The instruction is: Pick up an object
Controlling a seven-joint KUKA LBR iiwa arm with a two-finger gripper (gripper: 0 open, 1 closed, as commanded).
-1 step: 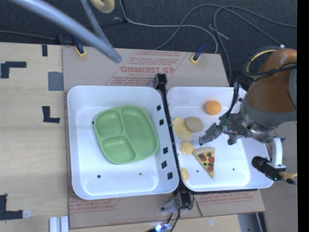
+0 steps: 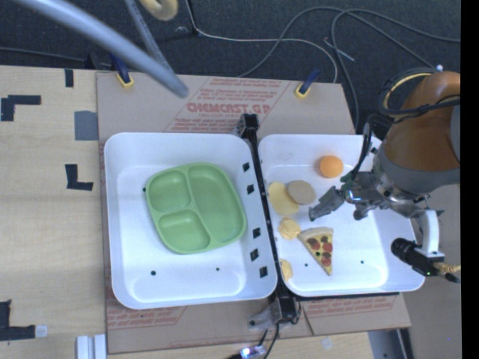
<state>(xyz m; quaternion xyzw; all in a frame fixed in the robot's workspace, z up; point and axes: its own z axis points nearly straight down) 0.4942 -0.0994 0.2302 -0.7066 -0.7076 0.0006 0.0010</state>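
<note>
Camera view, looking down at a slant: arm [image 2: 419,137] enters from the right, its far side cut off, orange band above the wrist. Gripper [image 2: 346,204] sits over the right bin [image 2: 374,275]; two dark fingers [image 2: 323,204] spread apart, nothing between them, so it's open and holding nothing. Fingertip detail is small and dark, hard to make out, and whether the tips touch the bin floor can't be told. Just left of the gripper: tan round piece [image 2: 301,191] overlapping a pale yellow round piece [image 2: 281,198]. Up from the gripper, near it: orange ball [image 2: 330,166], small, smooth, plain orange. Below and slightly left: pizza slice [image 2: 319,247], triangular, yellow crust edge, red topping with dark dots, point toward the bin's near edge. Left of the slice: small yellow lump [image 2: 290,229]. Another small yellow bit [image 2: 285,269] at the bin's near-left corner, partly hidden by the divider rim. Well left of the gripper, the left bin [image 2: 127,260] holds a green three-compartment tray [image 2: 196,206], lying flat, compartments bare. Blurred grey bar [image 2: 97,32] crosses the top left, out of focus.
</note>
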